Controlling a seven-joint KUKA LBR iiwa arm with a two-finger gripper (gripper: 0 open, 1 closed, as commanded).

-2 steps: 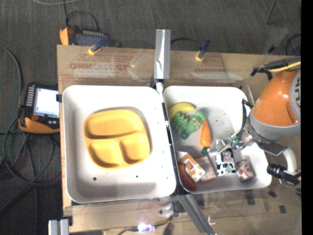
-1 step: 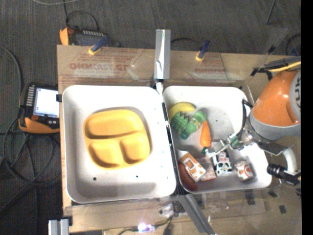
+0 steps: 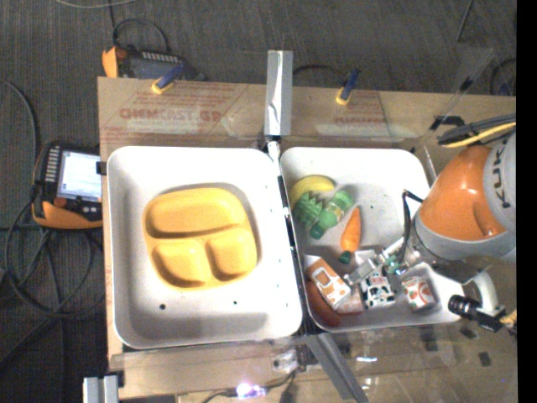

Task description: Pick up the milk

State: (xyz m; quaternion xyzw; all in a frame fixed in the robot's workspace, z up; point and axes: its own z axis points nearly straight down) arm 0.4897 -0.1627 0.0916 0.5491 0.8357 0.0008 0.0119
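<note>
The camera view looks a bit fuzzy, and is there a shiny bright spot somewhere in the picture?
Camera view: soft all over, so the print on the small cartons near the gripper can't be read; the orange band on the arm has a pale glare patch; the white left bin looks bright and washed out, with a soft shadow under the yellow tray; a small bright light glows at the bottom edge.

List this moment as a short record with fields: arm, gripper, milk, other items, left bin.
arm: reaches in from the right over the right bin
gripper: low among cartons, finger state unclear
milk: small carton just below the gripper, not seen held
other items: carrot, green toy, yellow fruit, two more cartons
left bin: holds a yellow divided tray
</note>
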